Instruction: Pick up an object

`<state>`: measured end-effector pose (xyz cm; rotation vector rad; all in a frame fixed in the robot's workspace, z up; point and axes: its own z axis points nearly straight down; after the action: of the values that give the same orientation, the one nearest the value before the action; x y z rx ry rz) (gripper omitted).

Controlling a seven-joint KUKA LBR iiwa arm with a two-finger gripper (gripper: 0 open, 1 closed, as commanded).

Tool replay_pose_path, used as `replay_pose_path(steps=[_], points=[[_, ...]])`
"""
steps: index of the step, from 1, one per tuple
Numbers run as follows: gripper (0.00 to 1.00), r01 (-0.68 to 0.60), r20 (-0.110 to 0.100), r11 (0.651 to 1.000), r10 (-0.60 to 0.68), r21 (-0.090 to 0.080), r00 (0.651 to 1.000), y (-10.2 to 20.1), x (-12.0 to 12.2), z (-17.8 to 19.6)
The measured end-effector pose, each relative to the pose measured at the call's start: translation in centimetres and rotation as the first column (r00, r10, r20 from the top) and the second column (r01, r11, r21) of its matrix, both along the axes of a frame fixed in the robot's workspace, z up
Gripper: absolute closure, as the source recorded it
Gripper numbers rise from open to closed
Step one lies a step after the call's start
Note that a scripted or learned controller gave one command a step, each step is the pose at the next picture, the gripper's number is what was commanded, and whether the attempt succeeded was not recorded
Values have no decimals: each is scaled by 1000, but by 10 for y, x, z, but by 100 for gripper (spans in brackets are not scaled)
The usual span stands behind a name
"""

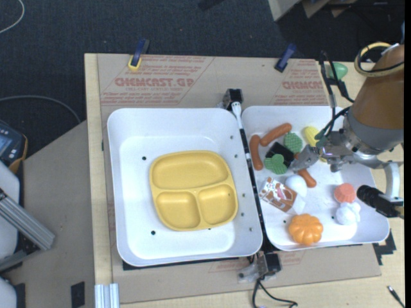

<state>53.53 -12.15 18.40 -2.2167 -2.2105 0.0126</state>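
Note:
My gripper hangs over the right bin, open, with nothing between its fingers. One fingertip is just above a small orange carrot and a white egg. To the left lie two green pieces around a black piece, and two orange sausages. A yellow piece sits behind the gripper. A red-brown snack packet, an orange pumpkin, a pink ball and a white lump lie nearer the front.
The left bin holds a yellow divided plate. The arm's grey and orange wrist covers the right bin's far right corner. A black part juts over the bin's right edge.

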Motion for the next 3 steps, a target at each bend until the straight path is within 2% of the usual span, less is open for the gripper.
replay_pose_path(steps=[1,2,3], points=[[0,-3,13,1000,3,-2,1000,0,3,7],[0,-2,7,1000,2,0,1000,-4,2,-37],[0,-2,6,1000,2,0,1000,-6,-1,-101]])
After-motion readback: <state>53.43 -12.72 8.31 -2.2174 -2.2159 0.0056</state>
